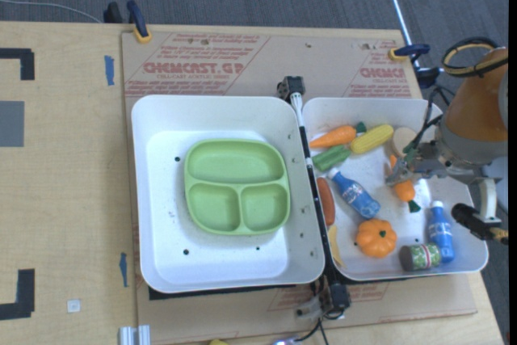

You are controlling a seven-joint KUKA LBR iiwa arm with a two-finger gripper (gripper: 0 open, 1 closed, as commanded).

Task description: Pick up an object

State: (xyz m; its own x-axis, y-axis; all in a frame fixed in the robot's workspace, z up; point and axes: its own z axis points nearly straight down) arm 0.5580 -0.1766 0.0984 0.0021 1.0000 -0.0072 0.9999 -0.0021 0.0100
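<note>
The right bin (468, 261) holds several toys. My gripper (402, 170) hangs low over the bin's right half, reaching in from the right under the orange-banded wrist (477, 105). Just below its tip lies a small orange toy (404, 191), with a tiny green piece (414, 206) beside it. I cannot make out anything held. A carrot (333, 136), a corn cob (370, 139) and a green vegetable (329, 157) lie at the bin's back left. A blue bottle (355, 195) and a pumpkin (376, 237) sit in the middle.
A red sausage (325, 200) lies along the right bin's left wall. A can (421, 257) and a second blue bottle (440, 232) lie at its front right. The left bin (153, 174) holds a green divided plate (237, 186).
</note>
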